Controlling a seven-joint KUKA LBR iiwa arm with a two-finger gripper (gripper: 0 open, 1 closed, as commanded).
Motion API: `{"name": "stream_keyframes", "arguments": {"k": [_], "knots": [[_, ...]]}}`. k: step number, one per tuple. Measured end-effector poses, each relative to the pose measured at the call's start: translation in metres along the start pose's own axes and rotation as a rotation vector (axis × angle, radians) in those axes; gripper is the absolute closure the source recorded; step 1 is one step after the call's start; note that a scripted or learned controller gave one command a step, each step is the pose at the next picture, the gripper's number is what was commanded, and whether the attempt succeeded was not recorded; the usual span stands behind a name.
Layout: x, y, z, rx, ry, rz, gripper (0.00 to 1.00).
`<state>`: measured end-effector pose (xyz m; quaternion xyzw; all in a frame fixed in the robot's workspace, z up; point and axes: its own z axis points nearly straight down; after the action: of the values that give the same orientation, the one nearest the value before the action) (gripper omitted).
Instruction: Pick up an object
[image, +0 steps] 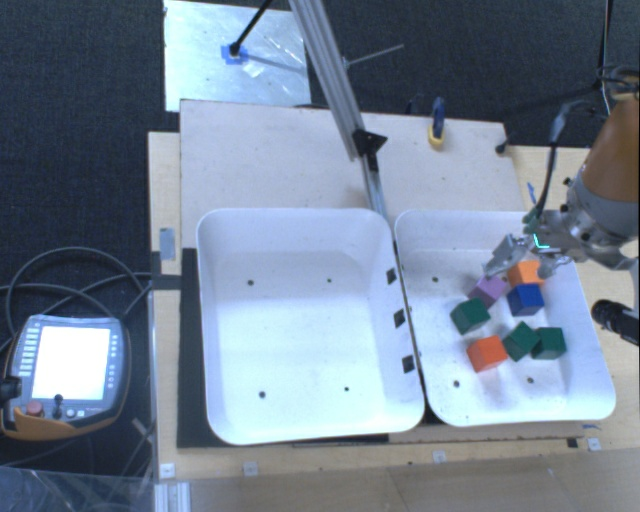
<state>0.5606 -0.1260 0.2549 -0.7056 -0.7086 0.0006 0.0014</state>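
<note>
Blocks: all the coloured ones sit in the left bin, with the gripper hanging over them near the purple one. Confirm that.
Wrong bin. The camera view shows the blocks, such as the purple one and the blue one, in the right bin. The gripper does hang over them near the purple one.

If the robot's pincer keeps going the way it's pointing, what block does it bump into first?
Probably the purple block. The pincer points down and leftward into the right bin, and that block sits just past its tip. Depth is hard to judge, so the orange block beside it could be touched instead.
</note>
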Motion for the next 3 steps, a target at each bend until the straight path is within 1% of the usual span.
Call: {"name": "stream_keyframes", "arguments": {"k": [1, 2, 3], "knots": [[0.000, 0.001, -0.002, -0.004, -0.001, 0.001, 0.00], [-0.001, 0.001, 0.061, 0.002, 0.000, 0.003, 0.00], [0.007, -0.001, 0.107, 0.001, 0.000, 0.002, 0.00]]}}
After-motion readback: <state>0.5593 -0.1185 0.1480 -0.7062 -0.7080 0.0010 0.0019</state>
